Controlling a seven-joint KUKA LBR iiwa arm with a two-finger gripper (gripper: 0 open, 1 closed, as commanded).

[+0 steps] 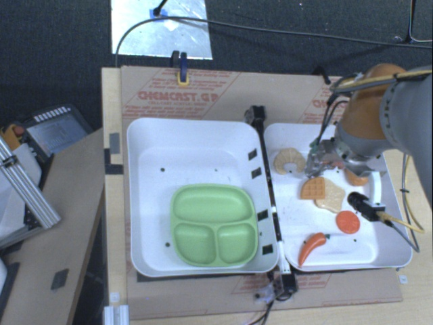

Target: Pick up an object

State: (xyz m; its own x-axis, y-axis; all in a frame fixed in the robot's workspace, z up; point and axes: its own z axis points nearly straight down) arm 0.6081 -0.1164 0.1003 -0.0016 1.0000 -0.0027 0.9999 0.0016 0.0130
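Note:
My gripper (316, 164) is down low in the right bin (389, 249), near its back. It hangs just right of a tan ring-shaped pastry (289, 160) and directly above a square waffle (312, 189). A pale bread slice (332, 197) lies against the waffle's right side. A red round slice (348, 222) and an orange-red pepper (310, 248) lie nearer the front. A small orange piece (356, 177) peeks out under the wrist.
The left bin (149, 181) holds a green three-part plate (213, 223) at its front. A black divider (265, 181) runs between the bins. The arm's grey body and orange band cover the right bin's back right corner.

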